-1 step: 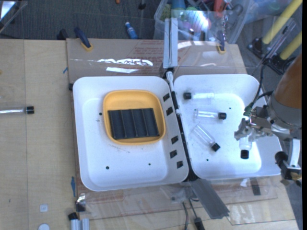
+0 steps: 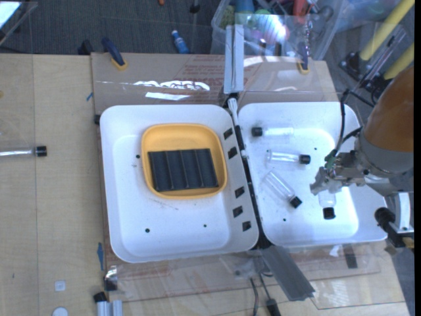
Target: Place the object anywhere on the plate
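A yellow plate (image 2: 183,137) with a black ridged insert (image 2: 183,169) lies in the left white bin (image 2: 125,229). The right bin (image 2: 342,120) holds three clear vials with black caps: one at the back (image 2: 275,131), one in the middle (image 2: 284,157), and one tilted nearer the front (image 2: 279,186). A fourth small vial (image 2: 327,209) sits by the bin's right side. My gripper (image 2: 329,178) hangs low over the right bin's right part, just above that fourth vial. I see nothing lifted by it.
A row of black tabs (image 2: 235,173) runs along the divider between the bins. A clear box of colourful items (image 2: 283,12) stands behind the bench. Cables and the arm's body (image 2: 395,137) crowd the right side. Small items lie on the wooden bench at the left.
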Robot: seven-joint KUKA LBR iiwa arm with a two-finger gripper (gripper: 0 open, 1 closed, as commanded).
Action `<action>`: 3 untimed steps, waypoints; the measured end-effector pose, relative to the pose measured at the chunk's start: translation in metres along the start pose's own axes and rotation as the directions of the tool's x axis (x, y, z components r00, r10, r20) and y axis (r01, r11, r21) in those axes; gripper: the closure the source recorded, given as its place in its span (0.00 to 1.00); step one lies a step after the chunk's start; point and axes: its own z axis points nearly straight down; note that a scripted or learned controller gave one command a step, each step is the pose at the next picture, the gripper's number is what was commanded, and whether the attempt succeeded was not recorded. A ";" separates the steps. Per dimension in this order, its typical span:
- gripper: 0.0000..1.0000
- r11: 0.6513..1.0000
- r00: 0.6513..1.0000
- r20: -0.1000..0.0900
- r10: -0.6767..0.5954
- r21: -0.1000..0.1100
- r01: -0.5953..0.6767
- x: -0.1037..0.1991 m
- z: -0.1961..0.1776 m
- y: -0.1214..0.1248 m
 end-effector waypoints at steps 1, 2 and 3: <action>1.00 0.973 0.973 0.000 -0.233 0.000 0.233 0.014 0.014 -0.013; 1.00 0.918 0.918 0.005 -0.397 -0.005 0.397 0.039 0.008 0.015; 1.00 0.826 0.826 0.006 -0.564 -0.005 0.564 0.066 -0.010 0.014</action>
